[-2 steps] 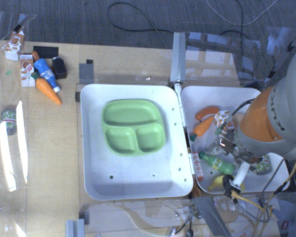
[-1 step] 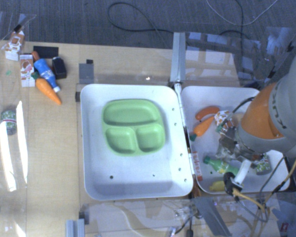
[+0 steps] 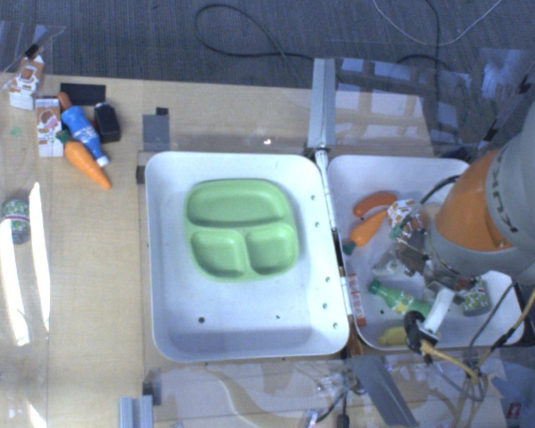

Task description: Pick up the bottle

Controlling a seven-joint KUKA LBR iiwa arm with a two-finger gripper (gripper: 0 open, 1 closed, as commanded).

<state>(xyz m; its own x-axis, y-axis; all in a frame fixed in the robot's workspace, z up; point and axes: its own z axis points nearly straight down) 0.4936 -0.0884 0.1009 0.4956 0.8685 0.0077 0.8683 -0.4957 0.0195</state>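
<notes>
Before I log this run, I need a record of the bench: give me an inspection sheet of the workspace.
Surface: wooden bench bearing two white bins; left bin holds a green divided tray.
Job's things: green bottle lying in the right bin.
Clutter: orange carrot-like pieces and a yellow item in the right bin; blue bottle, carrot and small cartons on the bench.
Grippers: gripper low over the right bin; jaws hard to read.
Cables: black cable on the floor.
Surroundings: dark carpet.
</notes>
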